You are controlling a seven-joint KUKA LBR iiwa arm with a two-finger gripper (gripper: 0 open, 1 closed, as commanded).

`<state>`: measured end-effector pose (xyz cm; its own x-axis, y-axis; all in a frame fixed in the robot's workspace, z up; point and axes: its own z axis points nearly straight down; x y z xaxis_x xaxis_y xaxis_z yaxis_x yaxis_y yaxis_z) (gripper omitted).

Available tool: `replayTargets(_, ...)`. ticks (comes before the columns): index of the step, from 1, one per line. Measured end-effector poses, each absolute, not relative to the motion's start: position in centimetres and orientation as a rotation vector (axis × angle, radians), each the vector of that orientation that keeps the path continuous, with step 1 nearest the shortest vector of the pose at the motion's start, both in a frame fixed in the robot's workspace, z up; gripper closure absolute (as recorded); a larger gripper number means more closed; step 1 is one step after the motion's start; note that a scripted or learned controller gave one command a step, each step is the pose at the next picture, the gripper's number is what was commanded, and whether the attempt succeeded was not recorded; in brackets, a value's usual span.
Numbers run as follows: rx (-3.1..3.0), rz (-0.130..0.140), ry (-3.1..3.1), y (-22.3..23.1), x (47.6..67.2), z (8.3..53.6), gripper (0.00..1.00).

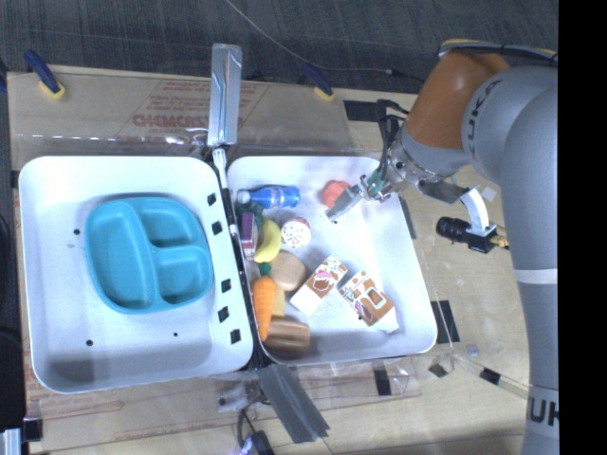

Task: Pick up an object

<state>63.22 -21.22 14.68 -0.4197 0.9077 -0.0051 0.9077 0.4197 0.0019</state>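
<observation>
1. Hovering over right bin (417, 297), upper right part: gripper (349, 203), just beside the red-orange toy (333, 192); claw state impossible to tell.
2. Crowding the left wall: blue bottle (273, 196), banana (269, 241), carrot (264, 302), wooden block (287, 335).
3. Lying mid-bin: two cartons (343, 290).
4. Sitting in left bin (57, 254): blue tray (150, 251), open floor around it.

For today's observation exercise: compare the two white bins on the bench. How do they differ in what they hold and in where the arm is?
The left bin holds one blue divided tray; the right bin holds many small items, among them a carrot, a banana and a blue bottle. The gripper hangs over the right bin's far side, away from the left bin. Both are shallow, white and rounded at the corners.
</observation>
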Motion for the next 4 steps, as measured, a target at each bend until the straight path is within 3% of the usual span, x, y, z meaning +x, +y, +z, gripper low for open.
replayTargets(1, 1.913, -0.002, 2.498, -18.4, 63.8, 9.1, 0.00)
replayTargets(2, 1.852, 0.000, 2.534, -12.5, 65.8, 9.4, 0.00)
replayTargets(3, 1.855, -0.014, 2.526, -13.4, 65.7, 10.4, 1.00)
replayTargets(4, 1.900, 0.010, 2.495, -3.7, 65.9, 19.7, 1.00)
